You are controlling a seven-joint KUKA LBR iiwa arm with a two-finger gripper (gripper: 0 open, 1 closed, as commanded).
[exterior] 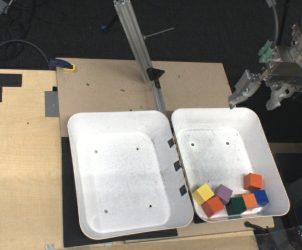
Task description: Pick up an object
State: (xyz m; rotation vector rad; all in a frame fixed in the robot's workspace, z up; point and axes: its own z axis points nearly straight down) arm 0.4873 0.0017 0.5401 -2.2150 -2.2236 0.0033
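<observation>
Two white bins (pixel 122 139) sit side by side. Seven blocks (pixel 224 192): two red, two orange, one yellow, purple, green, blue.

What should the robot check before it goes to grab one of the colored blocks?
1. Blocks are there to pick: ok. Seven sit in the near corner of the right bin.
2. Tool is above the blocks: not ok. The tool sits past the bin's far right corner.
3. Tool is carrying nothing: ok, nothing shows between its fingers.
4. One block stands free: ok. The orange block sits slightly apart from the others.
5. Room around the others: not ok. The yellow block, purple block and green block are packed close.
6. Tool open wide enough: cannot tell.
</observation>
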